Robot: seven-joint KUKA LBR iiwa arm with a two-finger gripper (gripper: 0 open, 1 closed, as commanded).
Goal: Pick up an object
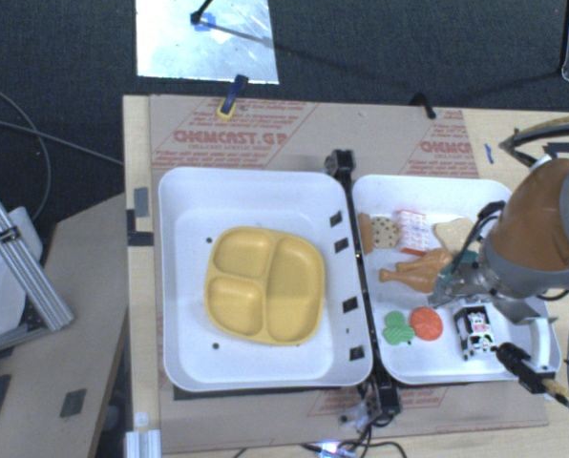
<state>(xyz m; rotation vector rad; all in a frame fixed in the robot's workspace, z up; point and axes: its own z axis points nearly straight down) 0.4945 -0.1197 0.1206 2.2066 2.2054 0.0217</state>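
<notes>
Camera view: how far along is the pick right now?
Done: the arm has reached over the right bin, with the end effector low beside the toy chicken leg. In hand: nothing visibly lifted; whether it grips anything cannot be told. Left: the grasp and lift. The red piece, green piece and yellow divided plate in the left bin lie untouched.
</notes>
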